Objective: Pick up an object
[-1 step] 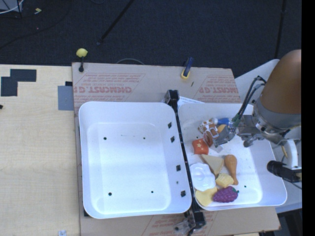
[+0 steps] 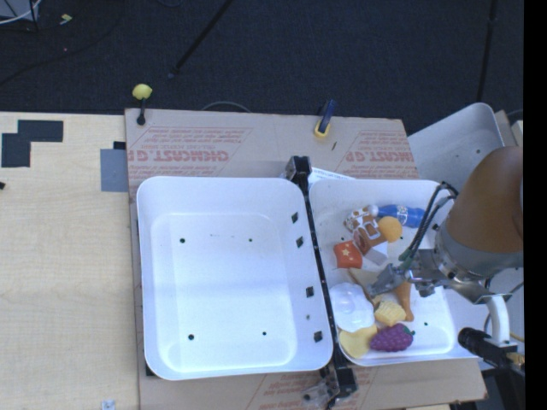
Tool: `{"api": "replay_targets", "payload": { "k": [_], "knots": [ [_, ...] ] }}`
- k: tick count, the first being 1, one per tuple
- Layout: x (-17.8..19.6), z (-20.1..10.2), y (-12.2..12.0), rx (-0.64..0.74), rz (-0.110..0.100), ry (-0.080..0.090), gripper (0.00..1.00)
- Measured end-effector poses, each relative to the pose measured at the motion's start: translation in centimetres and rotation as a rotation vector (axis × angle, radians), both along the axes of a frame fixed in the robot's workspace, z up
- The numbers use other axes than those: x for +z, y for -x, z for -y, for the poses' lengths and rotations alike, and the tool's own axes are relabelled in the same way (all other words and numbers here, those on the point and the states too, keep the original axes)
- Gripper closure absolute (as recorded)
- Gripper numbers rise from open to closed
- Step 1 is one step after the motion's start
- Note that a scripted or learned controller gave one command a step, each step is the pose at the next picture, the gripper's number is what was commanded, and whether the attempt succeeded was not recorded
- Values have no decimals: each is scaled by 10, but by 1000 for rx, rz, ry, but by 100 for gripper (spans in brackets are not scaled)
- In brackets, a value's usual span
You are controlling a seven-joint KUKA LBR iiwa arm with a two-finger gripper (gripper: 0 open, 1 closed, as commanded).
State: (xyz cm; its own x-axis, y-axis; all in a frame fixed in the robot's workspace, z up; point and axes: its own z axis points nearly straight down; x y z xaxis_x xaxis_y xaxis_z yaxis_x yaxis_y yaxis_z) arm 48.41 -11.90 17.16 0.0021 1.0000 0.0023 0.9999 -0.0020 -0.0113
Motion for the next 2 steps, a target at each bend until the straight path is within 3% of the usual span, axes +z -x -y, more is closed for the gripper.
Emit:
{"api": "replay_targets", "payload": {
  "k": [1, 2],
  "knots": [
    [-83, 46, -29, 0, 15, -4, 0],
    [-79, 88, -99, 7, 20, 4, 0]
  ]
}}
